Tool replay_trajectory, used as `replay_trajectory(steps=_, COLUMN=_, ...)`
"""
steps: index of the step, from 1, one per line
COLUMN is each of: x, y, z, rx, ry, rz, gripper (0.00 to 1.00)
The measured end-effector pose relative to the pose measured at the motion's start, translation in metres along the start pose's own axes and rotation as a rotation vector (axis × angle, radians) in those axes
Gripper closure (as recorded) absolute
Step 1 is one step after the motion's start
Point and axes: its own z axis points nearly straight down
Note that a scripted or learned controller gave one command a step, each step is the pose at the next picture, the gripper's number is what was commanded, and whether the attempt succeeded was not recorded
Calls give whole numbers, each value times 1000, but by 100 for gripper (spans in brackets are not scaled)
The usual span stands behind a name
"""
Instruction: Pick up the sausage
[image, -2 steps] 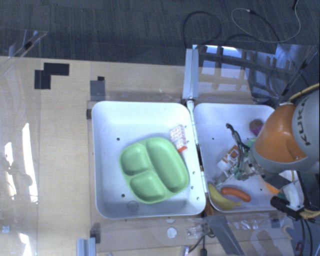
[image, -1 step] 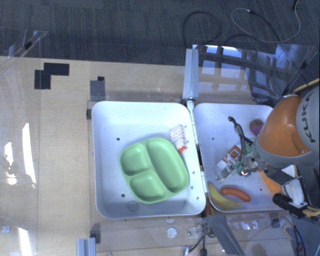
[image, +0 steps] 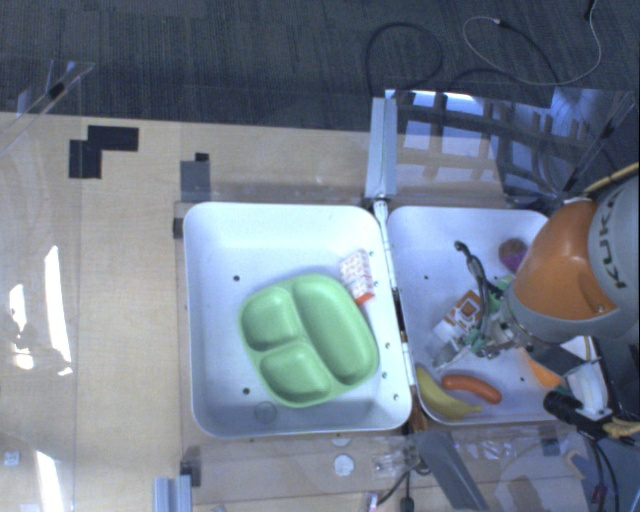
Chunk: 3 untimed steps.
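The sausage (image: 470, 387) is a short red-orange link lying flat near the front edge of the right bin (image: 420, 240). It rests just right of a yellow banana (image: 442, 396). My gripper (image: 476, 341) hangs from the grey and orange wrist, low over the bin floor. It is a little behind the sausage and apart from it. Nothing of the sausage is lifted; it lies on the bin floor.
A small printed carton (image: 463, 309) lies beside the gripper, a purple item (image: 513, 252) at the back and an orange piece (image: 543, 373) to the right. The left bin (image: 215, 300) bears a green divided plate (image: 307, 338) and a small packet (image: 357, 275).
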Motion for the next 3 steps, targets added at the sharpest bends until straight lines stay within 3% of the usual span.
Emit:
replay_trajectory(steps=1, x=-5, y=-1, z=-11, rx=-2, ry=-1, rz=38, gripper=0)
replay_trajectory(steps=2, x=3, y=2, z=-17, rx=-2, ry=-2, rz=-43, gripper=0)
replay_trajectory(steps=3, x=3, y=2, z=-16, rx=-2, ry=-1, rz=-35, gripper=0)
